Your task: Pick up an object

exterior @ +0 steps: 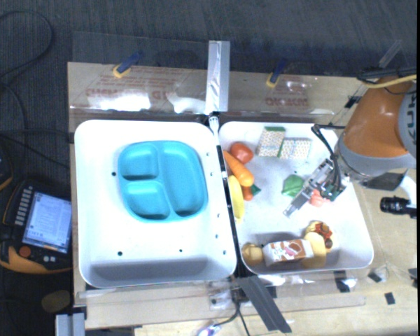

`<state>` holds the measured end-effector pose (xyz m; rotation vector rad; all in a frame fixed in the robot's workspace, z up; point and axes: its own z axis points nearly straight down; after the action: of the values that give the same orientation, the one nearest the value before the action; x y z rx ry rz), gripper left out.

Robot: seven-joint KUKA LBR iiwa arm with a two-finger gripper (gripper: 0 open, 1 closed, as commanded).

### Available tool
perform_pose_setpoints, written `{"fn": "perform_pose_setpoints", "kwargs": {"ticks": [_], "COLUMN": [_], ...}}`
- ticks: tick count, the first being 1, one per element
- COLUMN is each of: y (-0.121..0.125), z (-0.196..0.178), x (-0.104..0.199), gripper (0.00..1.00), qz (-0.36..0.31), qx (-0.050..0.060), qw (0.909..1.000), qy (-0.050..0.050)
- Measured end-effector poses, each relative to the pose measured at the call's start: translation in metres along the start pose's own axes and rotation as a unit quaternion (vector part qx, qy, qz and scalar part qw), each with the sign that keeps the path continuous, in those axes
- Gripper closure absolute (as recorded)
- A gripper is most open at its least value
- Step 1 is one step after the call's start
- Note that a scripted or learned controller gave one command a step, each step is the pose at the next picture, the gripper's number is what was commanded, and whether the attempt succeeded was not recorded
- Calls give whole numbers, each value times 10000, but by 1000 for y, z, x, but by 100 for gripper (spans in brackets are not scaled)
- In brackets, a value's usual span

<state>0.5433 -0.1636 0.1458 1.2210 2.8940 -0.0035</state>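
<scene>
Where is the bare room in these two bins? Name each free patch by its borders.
Left bin: free white floor rings the blue divided tray, widest along the near wall. Right bin: one open patch mid-floor, between the carrot and banana, the gripper and the bottle. Crowded along the divider, far wall and near wall.

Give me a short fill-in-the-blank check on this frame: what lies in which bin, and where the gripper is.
1. The blue plate lies in the ____ bin.
2. The gripper is above the ____ bin.
3. The carrot lies near that bin's ____ wall.
4. The bottle lies along that bin's ____ edge.

Missing words: left; right; left; near
</scene>
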Motion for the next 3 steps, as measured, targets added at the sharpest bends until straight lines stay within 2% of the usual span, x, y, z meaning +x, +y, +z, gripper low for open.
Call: {"fn": "perform_pose_setpoints", "kwargs": {"ticks": [1, 2, 3], "y": [-25, -24, -36], "z": [56, 45, 13], "x": [-15, -16, -32], "gripper": [0, 100, 100], "qz": [956, 947, 913], "qx": [-66, -74, -7], "qw": [9954, 9955, 9958], "qy": [-32, -52, 4]}}
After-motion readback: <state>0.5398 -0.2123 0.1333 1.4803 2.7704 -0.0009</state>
